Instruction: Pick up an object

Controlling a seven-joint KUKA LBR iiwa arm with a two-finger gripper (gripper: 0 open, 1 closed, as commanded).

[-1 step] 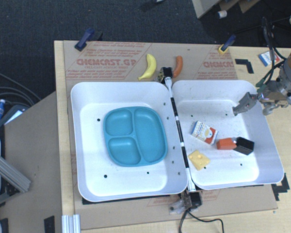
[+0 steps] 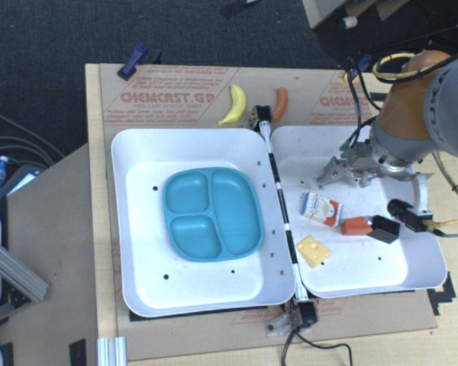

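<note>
Dark carpet surrounds the bench (image 2: 175, 90). The left bin (image 2: 137, 280) holds a blue divided plate (image 2: 213, 213). In the right bin (image 2: 420, 269) lie a small carton (image 2: 319, 207), a cheese wedge (image 2: 314, 251) and an orange-and-black tool (image 2: 366, 226), its long axis running left-right. The gripper (image 2: 349, 169) hovers near the far wall, fingers spread, holding nothing.

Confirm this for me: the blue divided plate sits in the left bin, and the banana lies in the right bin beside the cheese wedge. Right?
Not quite. The banana is not in the right bin; the camera view shows it on the board behind the bins, beside the hot dog. The rest stands: the blue divided plate sits in the left bin, and the cheese wedge lies in the right bin.
</note>
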